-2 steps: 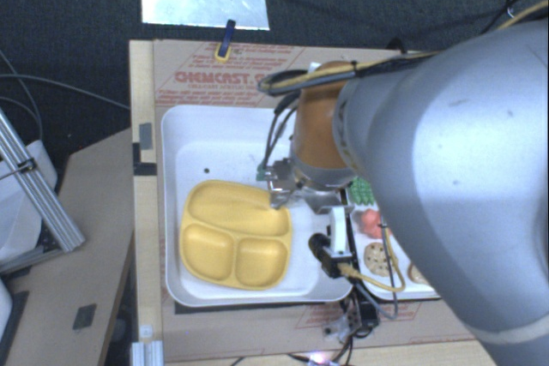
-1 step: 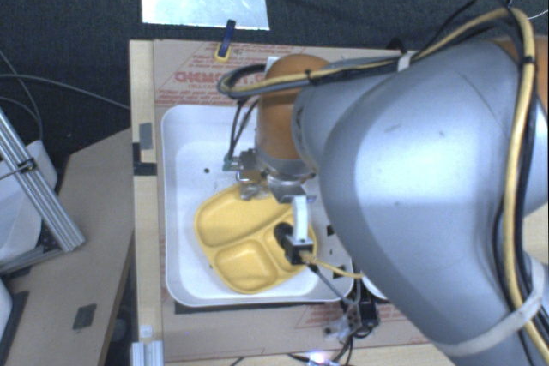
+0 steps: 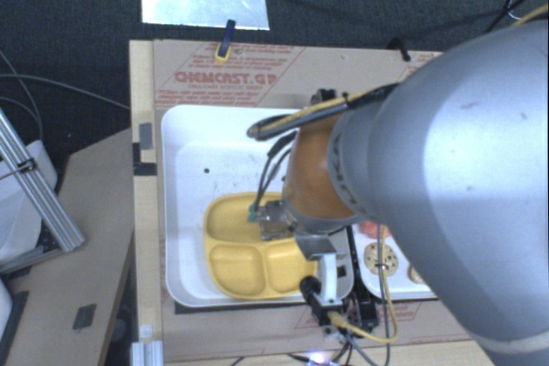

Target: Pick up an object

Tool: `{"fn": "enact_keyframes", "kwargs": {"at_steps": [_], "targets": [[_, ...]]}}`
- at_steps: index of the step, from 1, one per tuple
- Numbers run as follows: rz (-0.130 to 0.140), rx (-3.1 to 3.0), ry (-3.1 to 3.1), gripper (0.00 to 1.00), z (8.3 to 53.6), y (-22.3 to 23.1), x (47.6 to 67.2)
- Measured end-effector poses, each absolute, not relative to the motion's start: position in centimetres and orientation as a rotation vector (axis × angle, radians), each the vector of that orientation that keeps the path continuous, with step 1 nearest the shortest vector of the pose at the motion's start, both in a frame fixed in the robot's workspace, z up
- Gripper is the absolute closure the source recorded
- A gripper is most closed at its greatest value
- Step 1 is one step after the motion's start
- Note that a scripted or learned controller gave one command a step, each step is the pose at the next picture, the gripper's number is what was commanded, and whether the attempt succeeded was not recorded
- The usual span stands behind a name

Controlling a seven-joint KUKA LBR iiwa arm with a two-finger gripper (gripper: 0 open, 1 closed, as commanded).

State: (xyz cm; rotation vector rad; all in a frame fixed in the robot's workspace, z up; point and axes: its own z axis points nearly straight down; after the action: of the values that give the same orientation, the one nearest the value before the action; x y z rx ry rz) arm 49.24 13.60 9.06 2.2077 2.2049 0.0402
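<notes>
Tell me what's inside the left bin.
A yellow divided tray lies in the left bin, toward its near side. The arm covers the tray's right part and the bin's right side, so anything there cannot be seen.

Divided tray (image 3: pixel 244 257) lies in near half of left bin (image 3: pixel 193 159); arm (image 3: pixel 446 184) overhangs that bin's right side and most of right bin (image 3: pixel 396 291), which holds small items (image 3: pixel 378 257) near its front.

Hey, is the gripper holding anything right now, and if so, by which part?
Cannot be told: the gripper sits over the yellow divided tray, and the arm hides any hold.
</notes>
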Motion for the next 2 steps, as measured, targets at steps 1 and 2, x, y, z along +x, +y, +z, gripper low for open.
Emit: {"fn": "enact_keyframes", "kwargs": {"at_steps": [1,2], "targets": [[0.011,2.21,2.229,1.0,19.8,23.0,48.8],[0.004,2.214,2.226,1.0,16.0,23.4,54.1]]}}
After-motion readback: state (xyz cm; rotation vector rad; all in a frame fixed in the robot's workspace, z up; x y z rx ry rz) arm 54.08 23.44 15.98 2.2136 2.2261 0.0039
